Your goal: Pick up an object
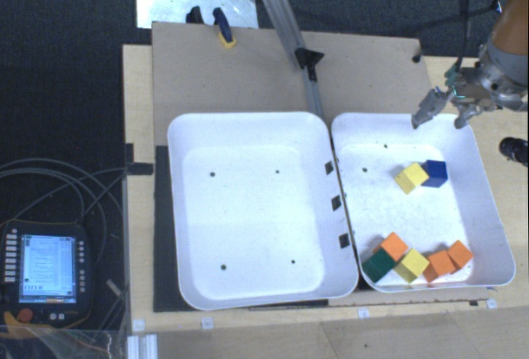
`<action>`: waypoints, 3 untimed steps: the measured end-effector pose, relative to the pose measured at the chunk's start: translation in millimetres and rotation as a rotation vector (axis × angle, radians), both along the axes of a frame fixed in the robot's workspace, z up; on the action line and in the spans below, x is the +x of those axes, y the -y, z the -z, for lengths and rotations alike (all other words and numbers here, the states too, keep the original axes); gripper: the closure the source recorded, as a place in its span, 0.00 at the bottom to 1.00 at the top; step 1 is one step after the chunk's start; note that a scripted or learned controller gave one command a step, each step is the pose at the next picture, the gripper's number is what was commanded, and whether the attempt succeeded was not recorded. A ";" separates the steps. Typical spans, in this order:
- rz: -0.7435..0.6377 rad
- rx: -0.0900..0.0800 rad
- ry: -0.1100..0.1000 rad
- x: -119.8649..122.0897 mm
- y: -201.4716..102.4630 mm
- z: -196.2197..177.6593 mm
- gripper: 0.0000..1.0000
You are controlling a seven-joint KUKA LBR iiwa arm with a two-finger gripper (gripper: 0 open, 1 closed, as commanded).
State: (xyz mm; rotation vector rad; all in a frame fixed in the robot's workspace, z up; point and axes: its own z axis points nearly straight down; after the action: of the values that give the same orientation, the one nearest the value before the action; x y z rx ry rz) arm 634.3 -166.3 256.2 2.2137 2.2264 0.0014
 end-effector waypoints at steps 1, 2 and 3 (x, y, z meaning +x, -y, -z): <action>0.000 0.000 0.000 0.0 -0.1 -0.1 0.00; 0.000 0.000 -0.004 7.8 -2.5 44.9 0.00; 0.003 0.001 -0.005 5.5 0.6 106.9 0.00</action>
State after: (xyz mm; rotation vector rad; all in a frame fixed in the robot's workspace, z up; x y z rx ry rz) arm 639.7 -166.8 149.3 2.2206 2.2256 -0.0039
